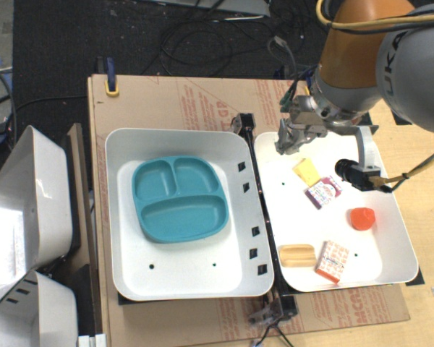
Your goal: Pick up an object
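Dark cabled floor [202, 42], cardboard-topped bench [195, 100], two white bins [123, 194], gripper [289, 142] over right bin, grip perhaps empty, unclear.

The arm [390, 42] runs off the right edge; print on the small packets [323, 191] is unreadable.

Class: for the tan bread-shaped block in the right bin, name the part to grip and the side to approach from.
Grip the tan bread-shaped block across its short sides, descending from above. It lies flat, long axis left-right, with bare bin floor on its upper side and the red-and-white packet close on its right.
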You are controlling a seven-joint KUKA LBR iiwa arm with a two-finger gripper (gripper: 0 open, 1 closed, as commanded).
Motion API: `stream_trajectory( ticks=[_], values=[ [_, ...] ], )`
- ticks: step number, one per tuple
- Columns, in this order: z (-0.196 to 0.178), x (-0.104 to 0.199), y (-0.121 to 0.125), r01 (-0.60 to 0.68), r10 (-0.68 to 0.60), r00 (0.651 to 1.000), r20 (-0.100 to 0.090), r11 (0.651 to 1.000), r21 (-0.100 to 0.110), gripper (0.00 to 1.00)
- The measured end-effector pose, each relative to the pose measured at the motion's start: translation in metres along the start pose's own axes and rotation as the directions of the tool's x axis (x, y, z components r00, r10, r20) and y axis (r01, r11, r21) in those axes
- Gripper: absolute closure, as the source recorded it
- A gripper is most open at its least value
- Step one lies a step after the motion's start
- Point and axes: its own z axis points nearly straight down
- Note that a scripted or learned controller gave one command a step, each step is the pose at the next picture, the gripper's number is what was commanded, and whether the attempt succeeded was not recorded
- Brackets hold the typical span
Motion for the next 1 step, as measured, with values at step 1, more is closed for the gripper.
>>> stream_trajectory(
  ticks=[1],
  values=[
    [0.022,0.0498,-0.0177,0.001,-0.001,1.0,0.0,1.0,0.002,1.0]
  ],
)
